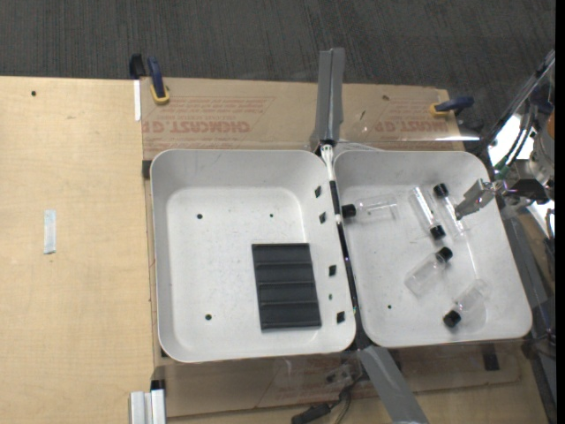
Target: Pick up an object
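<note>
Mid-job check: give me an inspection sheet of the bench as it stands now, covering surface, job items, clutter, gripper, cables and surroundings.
Surface: two white bins side by side, left bin and right bin, on a wooden bench.
Job's things: black ridged block in the left bin; several clear vials with black caps in the right bin.
Clutter: small strip on the bench.
Gripper: gripper over the right bin's right side.
Cables: nothing seen.
Surroundings: two clamps on the cardboard; dark floor.

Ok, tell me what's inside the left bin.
The left bin holds one black ribbed block, lying flat right of centre. Whatever is beneath the block is covered.
</note>
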You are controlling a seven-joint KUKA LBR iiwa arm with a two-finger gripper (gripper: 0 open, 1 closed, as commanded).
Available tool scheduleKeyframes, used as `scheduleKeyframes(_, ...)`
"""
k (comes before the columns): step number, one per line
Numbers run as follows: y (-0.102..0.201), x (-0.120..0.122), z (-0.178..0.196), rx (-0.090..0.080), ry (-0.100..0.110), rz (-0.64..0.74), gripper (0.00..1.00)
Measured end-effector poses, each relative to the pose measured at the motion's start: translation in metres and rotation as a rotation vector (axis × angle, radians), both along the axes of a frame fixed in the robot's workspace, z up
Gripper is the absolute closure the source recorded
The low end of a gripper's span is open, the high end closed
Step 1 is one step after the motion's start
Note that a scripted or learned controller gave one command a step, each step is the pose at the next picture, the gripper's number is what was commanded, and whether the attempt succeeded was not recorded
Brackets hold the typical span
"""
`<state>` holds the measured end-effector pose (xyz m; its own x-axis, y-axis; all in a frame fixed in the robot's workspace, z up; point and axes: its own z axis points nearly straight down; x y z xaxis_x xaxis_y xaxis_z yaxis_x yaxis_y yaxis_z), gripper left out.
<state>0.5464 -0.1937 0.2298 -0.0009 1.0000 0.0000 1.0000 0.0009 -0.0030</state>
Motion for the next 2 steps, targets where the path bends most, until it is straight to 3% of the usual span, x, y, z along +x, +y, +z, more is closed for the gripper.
scheduleKeyframes(1,-0.01,0.037,-0.138,-0.001,-0.004,0.093,0.0)
scheduleKeyframes(2,-0.012,0.038,-0.127,-0.002,-0.007,0.091,1.0)
